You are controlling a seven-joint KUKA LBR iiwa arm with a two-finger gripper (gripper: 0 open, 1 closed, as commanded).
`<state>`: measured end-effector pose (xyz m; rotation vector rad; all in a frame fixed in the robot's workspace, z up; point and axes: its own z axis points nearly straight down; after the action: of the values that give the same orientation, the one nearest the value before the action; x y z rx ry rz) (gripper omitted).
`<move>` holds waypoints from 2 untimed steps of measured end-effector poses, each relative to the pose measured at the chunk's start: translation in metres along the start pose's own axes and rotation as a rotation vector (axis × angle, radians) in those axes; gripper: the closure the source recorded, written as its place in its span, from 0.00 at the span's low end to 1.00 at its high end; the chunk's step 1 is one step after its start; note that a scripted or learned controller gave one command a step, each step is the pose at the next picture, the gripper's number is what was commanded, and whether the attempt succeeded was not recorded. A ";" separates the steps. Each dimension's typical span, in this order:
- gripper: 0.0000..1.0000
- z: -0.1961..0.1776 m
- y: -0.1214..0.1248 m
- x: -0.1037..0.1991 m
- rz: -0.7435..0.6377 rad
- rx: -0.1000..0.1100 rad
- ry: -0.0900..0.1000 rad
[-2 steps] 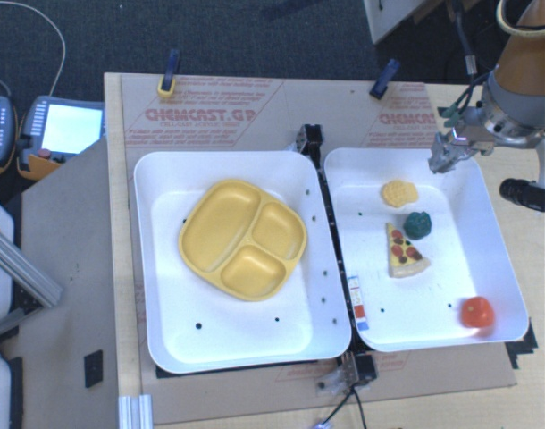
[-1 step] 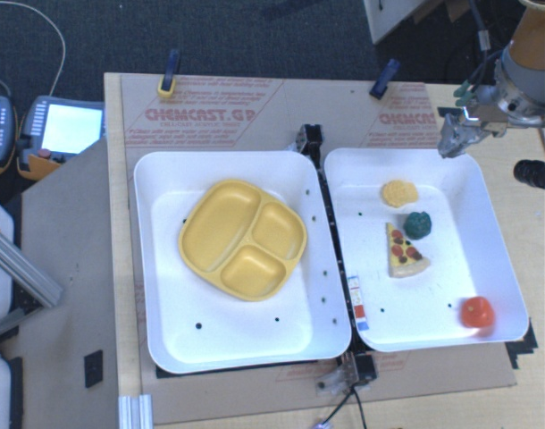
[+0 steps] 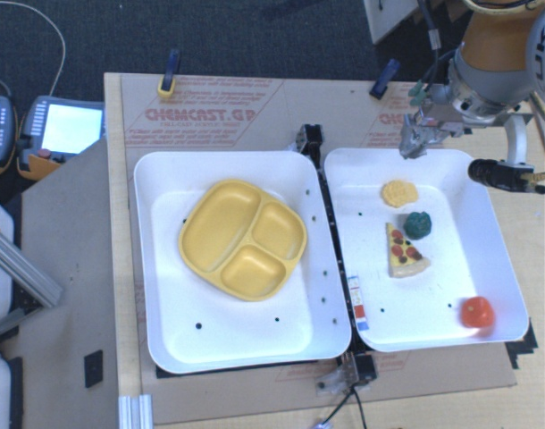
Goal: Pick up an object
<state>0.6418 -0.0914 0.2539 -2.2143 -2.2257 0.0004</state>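
Cookie (image 3: 399, 193): round, tan, flat, lying loose in the upper part of the right bin (image 3: 496, 239), nearest of the candidates to the jaws. Other loose items in the same bin: broccoli (image 3: 418, 224), dark green, just below and right of the cookie; pizza slice (image 3: 404, 252), wedge-shaped with red and yellow spots, touching or nearly touching the broccoli from below; tomato (image 3: 476, 312), red-orange, well apart near the bin's lower right corner. Left bin (image 3: 156, 239): one yellow plate (image 3: 243, 239) with three compartments, nothing in them. Gripper (image 3: 415, 141): hanging over the right bin's far rim, above and slightly right of the cookie in the view, with nothing seen between the jaws; whether they stand open or closed cannot be told at this size and angle. Progress, judged: nothing lifted, every item resting on a bin floor; approach, descent, closing and lift all remain. Surface (image 3: 255, 114): cardboard sheet under both bins.
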 end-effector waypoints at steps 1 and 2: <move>1.00 0.014 -0.005 0.050 0.002 0.001 -0.001; 1.00 0.023 -0.005 0.094 0.001 0.001 0.000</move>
<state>0.6358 0.0029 0.2313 -2.2149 -2.2244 0.0017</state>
